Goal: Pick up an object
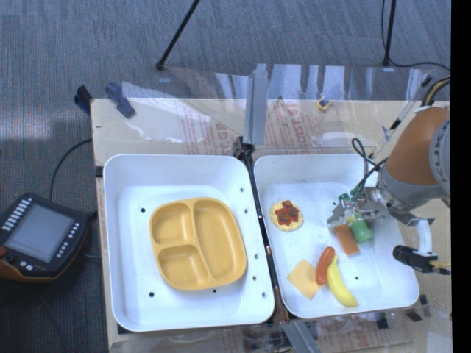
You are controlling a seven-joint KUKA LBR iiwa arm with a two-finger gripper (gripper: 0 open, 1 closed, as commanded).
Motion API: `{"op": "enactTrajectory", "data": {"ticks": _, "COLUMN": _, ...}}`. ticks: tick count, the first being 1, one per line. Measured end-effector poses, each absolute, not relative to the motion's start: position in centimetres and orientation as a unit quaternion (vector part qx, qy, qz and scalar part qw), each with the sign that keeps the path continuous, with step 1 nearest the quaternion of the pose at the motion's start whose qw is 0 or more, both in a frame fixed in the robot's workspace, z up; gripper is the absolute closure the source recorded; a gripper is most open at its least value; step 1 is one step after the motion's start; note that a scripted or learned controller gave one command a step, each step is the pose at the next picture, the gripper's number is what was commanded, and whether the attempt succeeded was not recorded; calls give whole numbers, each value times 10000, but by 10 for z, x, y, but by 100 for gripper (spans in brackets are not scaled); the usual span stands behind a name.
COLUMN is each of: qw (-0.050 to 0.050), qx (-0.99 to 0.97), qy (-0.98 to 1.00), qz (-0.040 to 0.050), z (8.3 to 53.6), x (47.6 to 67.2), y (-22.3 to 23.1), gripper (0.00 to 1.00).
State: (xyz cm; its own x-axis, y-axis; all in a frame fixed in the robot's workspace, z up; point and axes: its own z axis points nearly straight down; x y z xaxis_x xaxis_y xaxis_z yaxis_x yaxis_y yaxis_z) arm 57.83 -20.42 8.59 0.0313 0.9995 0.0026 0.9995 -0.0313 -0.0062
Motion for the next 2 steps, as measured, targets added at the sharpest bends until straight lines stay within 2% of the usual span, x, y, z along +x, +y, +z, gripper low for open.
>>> {"op": "enactTrajectory", "data": {"ticks": 1, "qw": 40, "qx": -7185, "qy": -6955, "qz": 6, "z": 95, "x": 579, "y": -204, "gripper": 100}}
{"op": "enactTrajectory", "data": {"ticks": 2, "qw": -21, "qx": -6402, "qy": -7682, "qz": -29, "z": 190, "x": 647, "y": -109, "gripper": 100}}
